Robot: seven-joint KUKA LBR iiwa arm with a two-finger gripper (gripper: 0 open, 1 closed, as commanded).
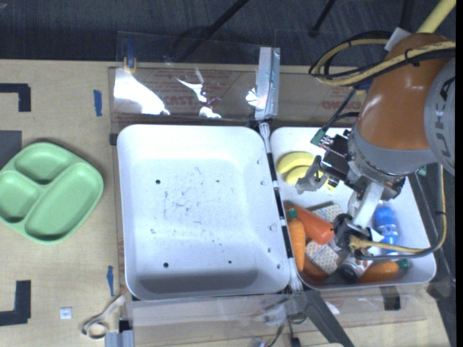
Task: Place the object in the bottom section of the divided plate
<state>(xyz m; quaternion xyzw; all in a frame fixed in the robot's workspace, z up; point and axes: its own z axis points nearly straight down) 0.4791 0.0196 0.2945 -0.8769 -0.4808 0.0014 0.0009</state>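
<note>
The green divided plate (98,181) lies on the bench at the far left, outside the bins, with two small sections at the top and one long section at the bottom right. My gripper (318,175) hangs low over the back of the right bin (427,255), just right of a yellow banana (291,166). Below it lie an orange carrot (313,223), a second orange piece (296,243) against the bin's left wall, a beige waffle-like piece (321,256) and a blue bottle (385,223). The arm hides part of the pile.
The left bin (145,143) stands between the plate and the right bin. A clear plastic panel (192,85) rises behind it. Another orange item (382,270) lies at the right bin's front edge. Black tape marks (18,96) sit on the bench near the plate.
</note>
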